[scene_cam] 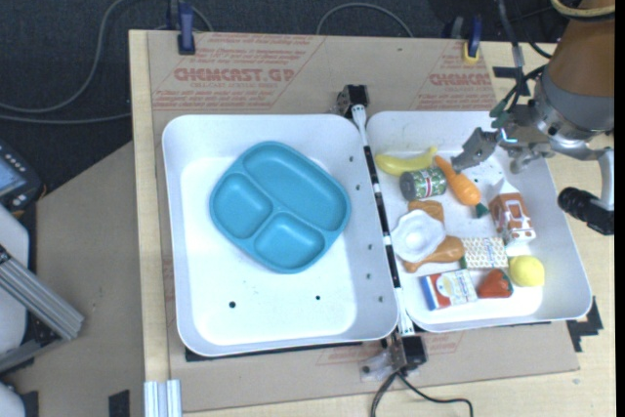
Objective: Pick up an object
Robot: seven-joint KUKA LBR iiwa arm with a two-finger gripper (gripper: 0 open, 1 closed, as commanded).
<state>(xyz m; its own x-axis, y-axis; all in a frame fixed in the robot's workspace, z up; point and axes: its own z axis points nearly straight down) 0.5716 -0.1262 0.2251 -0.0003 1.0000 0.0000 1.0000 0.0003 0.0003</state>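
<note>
Brown bench (293,73) with two white bins, claw (496,149) spread apart above the carrot (461,184), gripping nothing.

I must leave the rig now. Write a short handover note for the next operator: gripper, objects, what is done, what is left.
Gripper: above the far part of the right bin, holding nothing that can be seen.
Objects: banana, can, carrot, fried egg, drumstick, lemon and others all lie in the right bin. Blue divided plate sits in the left bin.
Done: nothing picked.
Left: grasp and lift one object.
</note>
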